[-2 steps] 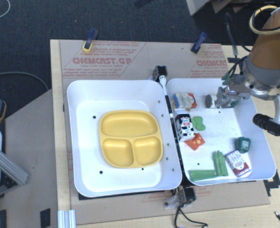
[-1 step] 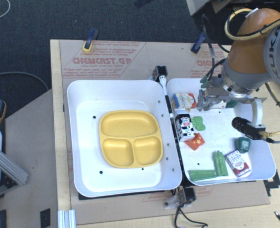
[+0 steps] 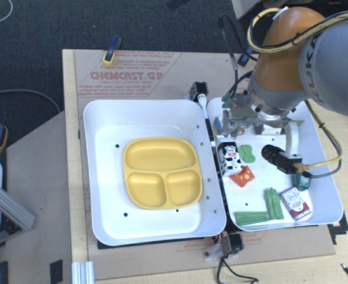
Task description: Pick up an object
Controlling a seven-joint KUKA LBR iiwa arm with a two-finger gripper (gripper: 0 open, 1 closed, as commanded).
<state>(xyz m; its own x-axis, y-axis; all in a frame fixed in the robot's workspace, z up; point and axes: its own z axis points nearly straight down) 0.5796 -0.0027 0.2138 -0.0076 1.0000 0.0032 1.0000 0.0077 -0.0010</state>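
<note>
I see the arm (image 3: 303,46) reaching over the right bin (image 3: 333,203), its gripper (image 3: 241,120) low at the bin's far left corner; I cannot tell its state from here. Loose items lie near it in that bin: a black-and-white printed piece (image 3: 229,157), a small green piece (image 3: 247,154), a red wedge (image 3: 242,176), green pods (image 3: 272,203) and a small red-and-white carton (image 3: 296,203). The left bin (image 3: 103,212) carries a yellow three-compartment plate (image 3: 162,172).
</note>
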